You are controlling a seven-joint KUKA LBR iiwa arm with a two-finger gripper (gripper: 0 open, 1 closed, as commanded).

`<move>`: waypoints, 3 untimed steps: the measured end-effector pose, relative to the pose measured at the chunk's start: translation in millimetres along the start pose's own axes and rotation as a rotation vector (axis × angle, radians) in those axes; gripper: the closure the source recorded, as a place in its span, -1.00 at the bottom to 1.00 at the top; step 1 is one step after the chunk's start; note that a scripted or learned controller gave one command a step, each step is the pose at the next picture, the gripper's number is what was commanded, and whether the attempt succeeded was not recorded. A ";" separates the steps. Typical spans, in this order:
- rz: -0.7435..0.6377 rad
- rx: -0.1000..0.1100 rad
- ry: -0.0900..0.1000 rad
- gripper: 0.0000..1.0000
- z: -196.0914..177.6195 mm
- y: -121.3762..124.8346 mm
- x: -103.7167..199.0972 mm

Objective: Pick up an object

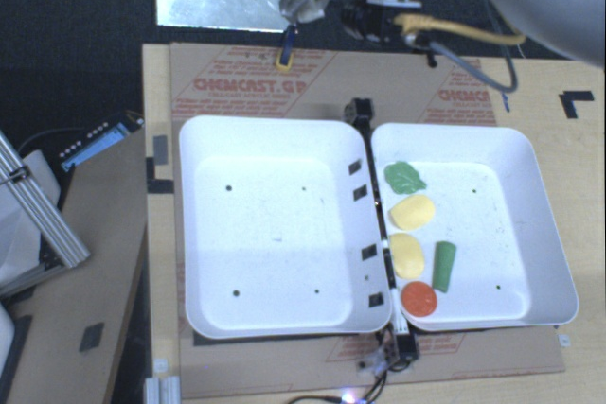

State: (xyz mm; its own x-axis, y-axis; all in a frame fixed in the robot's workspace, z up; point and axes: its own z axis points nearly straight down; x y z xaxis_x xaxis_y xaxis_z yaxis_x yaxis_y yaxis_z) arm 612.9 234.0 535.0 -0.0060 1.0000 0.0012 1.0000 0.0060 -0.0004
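Note:
Along the left side of the right bin (530, 203) lie several small objects: a green leafy piece (403, 176), a pale yellow lump (413, 212), a second yellow lump (406, 254), a green stick (443, 266) and a red-orange round piece (418, 299). My gripper (305, 7) hangs high at the top of the view, beyond the far edge of the left bin (204, 232), well away from all the objects. Nothing shows between its fingers.
A small blue and yellow item (285, 52) lies on the cardboard behind the left bin. The arm's grey body and a yellow cable (454, 28) cross the upper right. A metal frame (38, 213) stands at the left.

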 end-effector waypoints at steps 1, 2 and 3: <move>0.006 -0.005 -0.001 1.00 0.3 57.6 -0.9; 0.002 0.000 0.000 1.00 -0.3 30.4 0.0; 0.000 0.000 0.001 1.00 -0.4 -2.1 0.4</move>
State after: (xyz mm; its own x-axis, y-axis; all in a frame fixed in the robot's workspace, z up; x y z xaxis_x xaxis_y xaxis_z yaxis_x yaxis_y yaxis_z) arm 610.8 234.4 535.4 -0.0062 1.0000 0.0017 1.0000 0.0062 -0.0003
